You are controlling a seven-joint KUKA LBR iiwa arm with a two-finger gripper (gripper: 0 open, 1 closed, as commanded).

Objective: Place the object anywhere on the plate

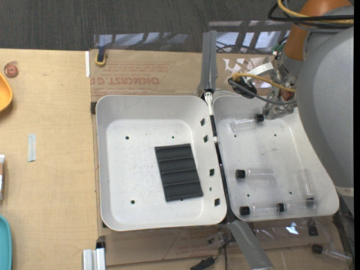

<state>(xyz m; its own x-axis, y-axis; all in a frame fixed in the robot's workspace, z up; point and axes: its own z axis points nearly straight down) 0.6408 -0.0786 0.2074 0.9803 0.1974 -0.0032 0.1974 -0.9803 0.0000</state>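
Note:
A black ridged plate (179, 172) lies flat in the middle of the left bin (112, 128). Several clear tubes with black caps lie in the right bin (225, 151): one near the back (246, 121), one mid-bin (256, 175), one along the front wall (262, 208) and one at the right (306, 185). My gripper (274, 107) hangs low over the back of the right bin, just right of the back tube's cap, largely hidden by the wrist and cables.
The big grey arm (329, 94) covers the right side of the right bin. A metal divider (209, 66) stands between the bins at the back. Cardboard (140, 75) lies behind the left bin, and a wooden bench top (45, 151) stretches to the left.

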